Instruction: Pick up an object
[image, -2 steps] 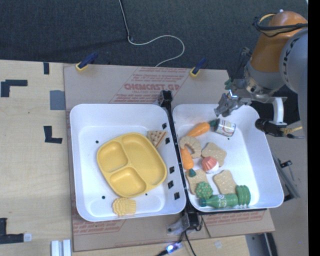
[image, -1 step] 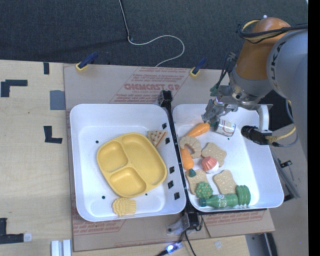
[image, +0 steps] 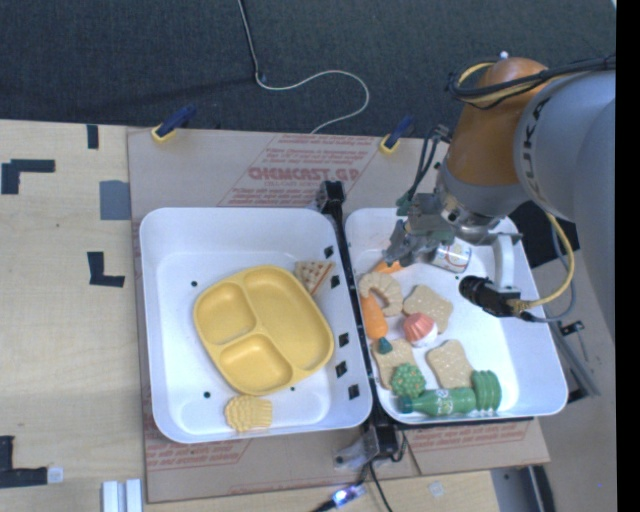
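Over the right bin (image: 548, 372), we see the gripper (image: 410, 243) low beside a toy carrot (image: 373, 316). We cannot tell its state. Nothing appears lifted; the pick remains undone.

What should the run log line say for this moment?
arm: over right bin | gripper: low at back-left corner, near orange piece | grasp: none seen | yellow tray: left bin

The grey arm (image: 560, 130) reaches in from the right, gripper (image: 408, 245) pointing down.
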